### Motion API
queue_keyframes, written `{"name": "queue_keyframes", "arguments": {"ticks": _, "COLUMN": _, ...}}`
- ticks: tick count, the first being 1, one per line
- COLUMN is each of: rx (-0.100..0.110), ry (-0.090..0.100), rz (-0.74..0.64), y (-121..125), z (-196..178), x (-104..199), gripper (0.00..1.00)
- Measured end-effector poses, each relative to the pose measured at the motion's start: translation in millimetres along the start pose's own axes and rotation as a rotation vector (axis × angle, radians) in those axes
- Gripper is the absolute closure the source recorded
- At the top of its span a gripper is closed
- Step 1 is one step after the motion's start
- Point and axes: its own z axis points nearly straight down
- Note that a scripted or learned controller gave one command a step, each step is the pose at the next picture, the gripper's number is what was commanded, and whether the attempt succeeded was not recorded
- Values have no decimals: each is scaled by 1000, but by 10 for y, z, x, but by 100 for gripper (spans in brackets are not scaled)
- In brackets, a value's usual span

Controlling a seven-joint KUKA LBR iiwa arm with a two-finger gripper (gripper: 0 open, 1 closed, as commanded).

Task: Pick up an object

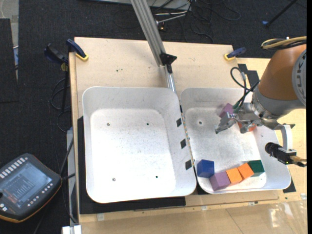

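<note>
The end effector [229,122] hangs above the right bin [204,101], a pink block [226,110] apparently pinched between its fingers, so the pick looks nearly done. Blue [205,168], purple [219,180], orange [234,174] and green [255,167] blocks line that bin's near edge.

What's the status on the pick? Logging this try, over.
Gripper low over right bin, fingers unreadable. Purple block at the wrist, hold unconfirmed. Blue, purple, orange, green blocks rowed along near wall, untouched.

no legible text, pendant screen [25,183] unreadable (too small)
</note>
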Motion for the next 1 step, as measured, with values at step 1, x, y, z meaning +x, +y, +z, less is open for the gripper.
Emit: {"name": "queue_keyframes", "arguments": {"ticks": 1, "rx": 1, "ry": 0, "rz": 2, "y": -16, "z": 638, "x": 37, "gripper": 0}}
